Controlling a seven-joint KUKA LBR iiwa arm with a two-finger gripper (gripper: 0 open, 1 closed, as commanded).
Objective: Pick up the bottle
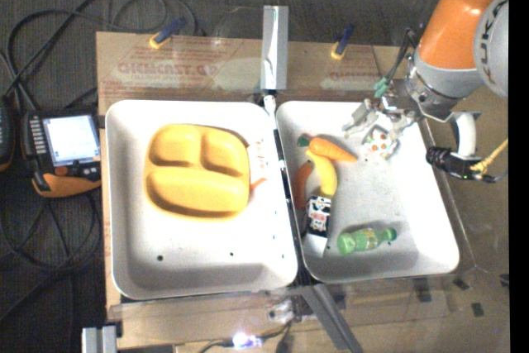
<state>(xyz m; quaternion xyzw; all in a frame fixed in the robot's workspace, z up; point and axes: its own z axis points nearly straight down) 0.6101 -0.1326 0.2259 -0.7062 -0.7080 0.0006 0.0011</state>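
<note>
Down at the near edge of our right bin (430, 256) lies the green bottle (366, 240), light and slippery, so we should pinch its middle; our jaws look open, holding nothing.

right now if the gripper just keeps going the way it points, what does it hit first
Probably the bare floor of the right bin, just beside the carrot. The gripper points down and leftward; depth is unclear, so it might clip the carrot first.

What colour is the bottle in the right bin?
Green, seen best in the camera view: the bottle lies on its side.
</note>
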